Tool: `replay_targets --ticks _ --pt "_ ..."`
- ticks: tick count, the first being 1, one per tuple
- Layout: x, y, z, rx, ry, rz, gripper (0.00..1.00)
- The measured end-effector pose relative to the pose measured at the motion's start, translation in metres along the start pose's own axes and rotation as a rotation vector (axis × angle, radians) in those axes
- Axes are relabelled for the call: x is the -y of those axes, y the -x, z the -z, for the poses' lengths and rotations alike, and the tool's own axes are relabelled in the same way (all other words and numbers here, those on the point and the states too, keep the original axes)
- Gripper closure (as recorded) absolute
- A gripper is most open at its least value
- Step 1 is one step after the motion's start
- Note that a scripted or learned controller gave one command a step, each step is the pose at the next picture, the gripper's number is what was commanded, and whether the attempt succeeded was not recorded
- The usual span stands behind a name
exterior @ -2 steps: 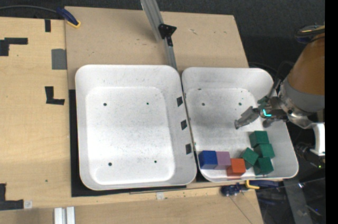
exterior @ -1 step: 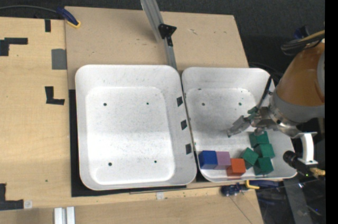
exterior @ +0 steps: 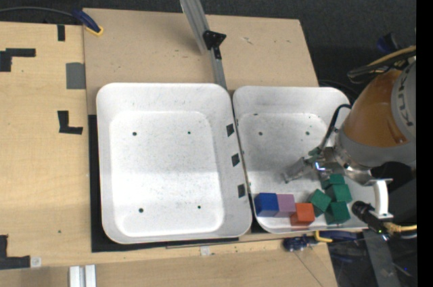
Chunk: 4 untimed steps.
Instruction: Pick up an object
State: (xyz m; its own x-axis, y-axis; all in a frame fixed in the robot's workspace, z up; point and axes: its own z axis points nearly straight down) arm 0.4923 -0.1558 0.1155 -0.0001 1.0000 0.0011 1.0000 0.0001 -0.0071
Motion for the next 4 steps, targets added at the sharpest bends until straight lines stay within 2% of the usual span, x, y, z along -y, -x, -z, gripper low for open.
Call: replay_targets --ticks 1,2,4 --pt "0.001 -0.001 -0.025 0.001 0.003 0.001 0.0" --pt "0.001 -0.002 -0.015 -0.001 0.003 0.001 1.0" --pt "-0.007 0.009 0.083 0.003 0.012 0.001 1.0"
